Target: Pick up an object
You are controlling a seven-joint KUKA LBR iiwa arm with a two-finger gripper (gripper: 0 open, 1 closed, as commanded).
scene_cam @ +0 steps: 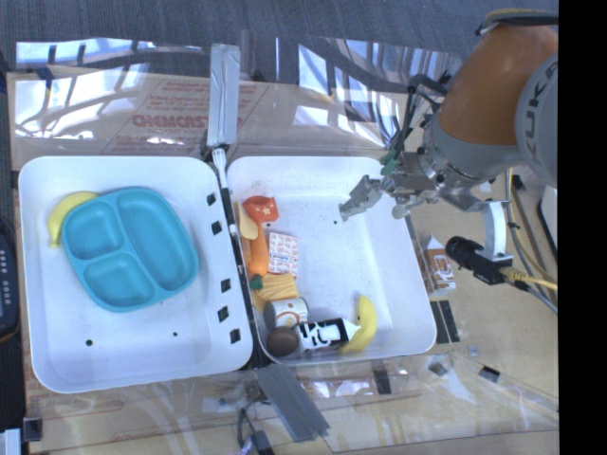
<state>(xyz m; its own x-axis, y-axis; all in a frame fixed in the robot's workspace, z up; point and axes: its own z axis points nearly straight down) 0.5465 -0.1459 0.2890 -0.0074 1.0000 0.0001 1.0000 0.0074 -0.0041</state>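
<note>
My gripper [377, 203] hangs over the upper right part of the right bin [379, 273], and it is open with nothing between its fingers. The objects lie to its lower left along the bin's left wall: an orange packet [261, 210], a carrot-like orange piece [255, 251], a white patterned packet [284, 252], a yellow block [277, 287] and a small can [286, 312]. At the bin's front edge sit a brown ball [280, 341], a black-and-white bottle [322, 333] and a yellow banana [365, 320].
The left bin [57, 339] holds a blue divided plate [133, 246] with a second yellow banana [64, 213] tucked at its upper left. A small carton [439, 266] lies outside the right bin's right wall. Cables run beside the arm.
</note>
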